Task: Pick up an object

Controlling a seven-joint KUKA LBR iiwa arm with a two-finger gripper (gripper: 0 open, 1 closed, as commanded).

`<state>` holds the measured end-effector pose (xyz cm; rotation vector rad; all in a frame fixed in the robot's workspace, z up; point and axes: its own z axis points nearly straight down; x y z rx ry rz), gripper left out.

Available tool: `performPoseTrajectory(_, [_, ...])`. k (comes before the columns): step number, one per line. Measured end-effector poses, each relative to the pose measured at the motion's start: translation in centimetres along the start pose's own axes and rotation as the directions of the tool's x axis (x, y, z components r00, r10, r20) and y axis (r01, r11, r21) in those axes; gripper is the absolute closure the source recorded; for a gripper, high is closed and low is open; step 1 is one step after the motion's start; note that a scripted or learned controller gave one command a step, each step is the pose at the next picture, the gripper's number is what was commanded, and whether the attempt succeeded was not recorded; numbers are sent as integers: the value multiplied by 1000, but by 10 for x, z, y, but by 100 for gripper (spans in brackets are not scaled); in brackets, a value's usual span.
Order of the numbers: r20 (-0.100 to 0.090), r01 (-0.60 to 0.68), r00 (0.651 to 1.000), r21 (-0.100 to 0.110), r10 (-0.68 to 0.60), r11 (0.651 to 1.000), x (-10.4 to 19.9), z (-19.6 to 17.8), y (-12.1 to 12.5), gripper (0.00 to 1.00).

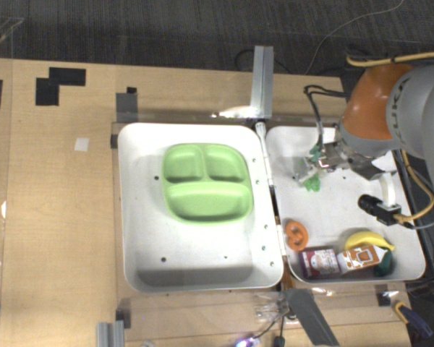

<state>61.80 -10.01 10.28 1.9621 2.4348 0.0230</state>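
Nearest the viewer, a dark carton (324, 262) and banana (369, 240) lie along the right bin's (347, 194) front wall. Farther back, the claw (320, 159) sits low; a small green object (312, 183) lies just beneath it. Claw opening: cannot tell. A green divided plate (205, 181) occupies the left bin (141, 215).

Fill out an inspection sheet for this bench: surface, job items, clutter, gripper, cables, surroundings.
Surface: wooden bench bearing left bin and right bin.
Job's things: right bin holds small green piece, orange ring, banana, dark carton.
Clutter: green divided plate in left bin.
Grippers: gripper low over right bin, above the green piece; finger state unclear.
Cables: black cable beside the arm; white cable on floor.
Surroundings: dark carpet.
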Motion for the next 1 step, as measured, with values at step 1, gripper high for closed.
performPoseTrajectory(1, [-2,10,1000,14,-10,1000,75,-83,34,100])
